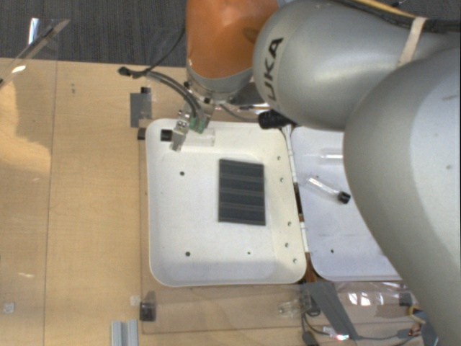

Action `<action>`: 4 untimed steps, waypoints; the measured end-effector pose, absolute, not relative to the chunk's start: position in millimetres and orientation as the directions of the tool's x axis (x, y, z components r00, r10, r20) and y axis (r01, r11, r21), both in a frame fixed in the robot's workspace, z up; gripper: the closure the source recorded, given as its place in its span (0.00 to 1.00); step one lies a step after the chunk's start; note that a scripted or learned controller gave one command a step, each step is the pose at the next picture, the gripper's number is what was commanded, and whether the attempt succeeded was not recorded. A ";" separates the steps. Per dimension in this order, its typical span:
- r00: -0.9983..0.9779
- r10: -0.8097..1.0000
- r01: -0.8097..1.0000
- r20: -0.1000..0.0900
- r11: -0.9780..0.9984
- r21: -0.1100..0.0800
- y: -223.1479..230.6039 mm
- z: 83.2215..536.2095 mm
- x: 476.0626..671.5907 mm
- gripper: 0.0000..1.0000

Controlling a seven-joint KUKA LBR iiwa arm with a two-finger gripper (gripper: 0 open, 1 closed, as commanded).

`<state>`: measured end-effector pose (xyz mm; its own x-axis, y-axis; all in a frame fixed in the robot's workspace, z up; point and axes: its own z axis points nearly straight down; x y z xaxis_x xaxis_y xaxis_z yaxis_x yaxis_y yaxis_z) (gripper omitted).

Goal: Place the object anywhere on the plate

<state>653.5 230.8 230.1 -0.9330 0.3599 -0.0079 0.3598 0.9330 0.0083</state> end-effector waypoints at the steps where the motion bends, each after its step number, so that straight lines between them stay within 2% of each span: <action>1: -0.820 0.572 0.572 -0.004 0.820 0.008 235.0 212.8 662.2 1.00; 2: -0.867 0.499 0.499 -0.007 0.867 0.009 236.1 252.6 663.2 1.00; 3: -0.990 -0.144 -0.144 -0.009 0.990 0.004 231.0 184.7 662.6 1.00; 4: -0.733 -0.680 -0.680 -0.014 0.733 -0.002 236.2 288.2 670.0 1.00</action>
